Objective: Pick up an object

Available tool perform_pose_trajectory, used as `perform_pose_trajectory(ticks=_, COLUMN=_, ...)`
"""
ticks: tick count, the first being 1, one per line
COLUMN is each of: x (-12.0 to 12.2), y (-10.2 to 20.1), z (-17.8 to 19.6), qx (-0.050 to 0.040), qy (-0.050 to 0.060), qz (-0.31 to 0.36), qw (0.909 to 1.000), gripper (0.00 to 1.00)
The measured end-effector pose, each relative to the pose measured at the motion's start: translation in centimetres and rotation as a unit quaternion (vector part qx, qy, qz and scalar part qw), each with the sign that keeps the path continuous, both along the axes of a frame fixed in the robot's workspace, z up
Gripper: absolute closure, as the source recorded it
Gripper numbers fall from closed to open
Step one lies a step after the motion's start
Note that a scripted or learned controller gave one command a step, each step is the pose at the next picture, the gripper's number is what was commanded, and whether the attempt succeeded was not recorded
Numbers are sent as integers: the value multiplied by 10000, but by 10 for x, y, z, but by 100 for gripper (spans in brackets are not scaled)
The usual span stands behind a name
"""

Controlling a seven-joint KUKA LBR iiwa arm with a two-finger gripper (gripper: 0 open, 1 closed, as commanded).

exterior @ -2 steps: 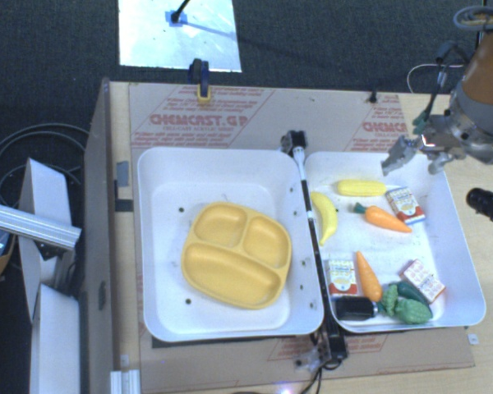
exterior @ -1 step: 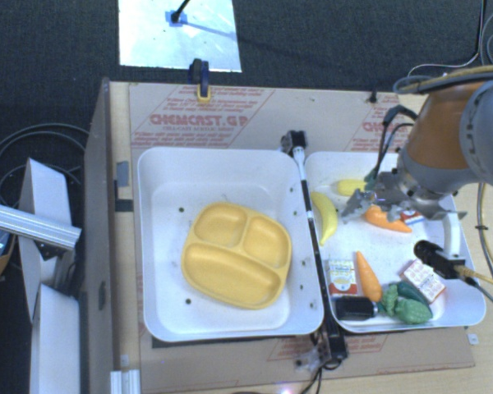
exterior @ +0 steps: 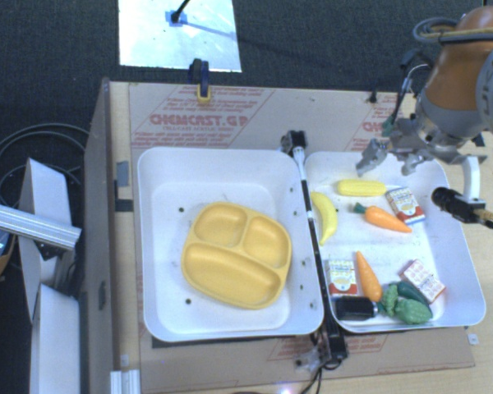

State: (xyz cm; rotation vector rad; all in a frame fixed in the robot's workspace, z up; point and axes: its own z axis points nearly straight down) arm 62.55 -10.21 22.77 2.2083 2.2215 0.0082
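Yellow plastic corn cob (exterior: 361,188) is seen lying near the back of the right white bin (exterior: 464,281). Nothing is held by the open jaws of the gripper (exterior: 392,159) just above it. The corn could be pushed away if it is met off-centre.

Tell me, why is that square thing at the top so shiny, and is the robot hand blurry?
In the camera view, the silvery sheet on the dark floor catches the light and glares pale. The gripper looks soft and a little smeared above the right bin. The yellow tray is evenly lit, with faint shadows in its compartments.
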Motion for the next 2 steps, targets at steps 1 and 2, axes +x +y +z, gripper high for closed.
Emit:
perform_pose_trajectory(ticks=1, x=-23, y=-10, z=-39, qx=14, qy=60, qz=-30, qw=10000, gripper=0)
perform_pose_trajectory(ticks=2, x=-86, y=-15, z=-97, qx=23, qy=95, qz=-40, qw=9999, gripper=0)
